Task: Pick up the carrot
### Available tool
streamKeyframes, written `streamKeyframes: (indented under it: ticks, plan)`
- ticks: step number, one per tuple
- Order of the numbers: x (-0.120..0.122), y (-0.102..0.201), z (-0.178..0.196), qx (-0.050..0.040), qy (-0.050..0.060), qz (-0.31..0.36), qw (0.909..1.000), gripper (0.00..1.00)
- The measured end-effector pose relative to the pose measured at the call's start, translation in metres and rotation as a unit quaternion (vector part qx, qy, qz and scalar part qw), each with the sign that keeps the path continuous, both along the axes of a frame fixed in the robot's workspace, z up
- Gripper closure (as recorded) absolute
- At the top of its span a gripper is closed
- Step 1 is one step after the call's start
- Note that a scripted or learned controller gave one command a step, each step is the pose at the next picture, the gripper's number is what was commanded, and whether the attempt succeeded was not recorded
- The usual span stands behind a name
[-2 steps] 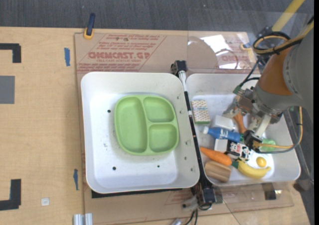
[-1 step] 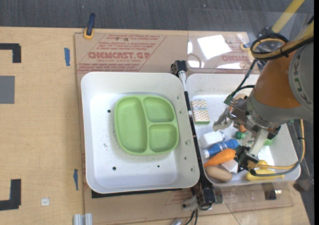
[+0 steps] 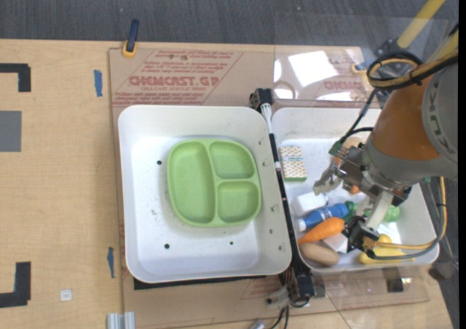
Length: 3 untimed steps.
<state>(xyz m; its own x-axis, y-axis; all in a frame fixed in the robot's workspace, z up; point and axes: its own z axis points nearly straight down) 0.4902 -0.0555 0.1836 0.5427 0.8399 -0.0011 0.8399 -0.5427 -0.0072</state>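
Both bins (image 3: pixel 138 196) are white, and the left one holds a light green plate (image 3: pixel 214 182) split into three compartments. In the right bin the carrot (image 3: pixel 324 230) is orange, with a blue-and-white item (image 3: pixel 325 214) just above it, a tan piece (image 3: pixel 320 253) below it, a yellow piece (image 3: pixel 384 246) at the lower right, and a card (image 3: pixel 293 162) checked in green and white with an orange top edge. The tabletop (image 3: pixel 58 196) is light brown with black markings and blue tape, the cardboard (image 3: pixel 182 76) carries red print, and the arm (image 3: pixel 408 131) is grey with an orange band.

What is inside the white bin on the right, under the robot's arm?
The right bin holds a carrot, a blue bottle, a tan roll and a checkered packet. The arm covers the bin's far side.
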Motion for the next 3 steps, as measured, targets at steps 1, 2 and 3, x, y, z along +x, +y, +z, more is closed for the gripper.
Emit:
streamKeyframes:
  ticks: [1, 2, 3]
  plan:
    - [0.004, -0.038, -0.082, -0.0021, -0.005, -0.088, 0.9961, 0.0]
    - [0.052, -0.07, 0.061, -0.0023, -0.008, -0.144, 0.9896, 0.0]
    - [0.079, -0.07, -0.064, 0.0001, 0.005, -0.072, 0.9974, 0.0]
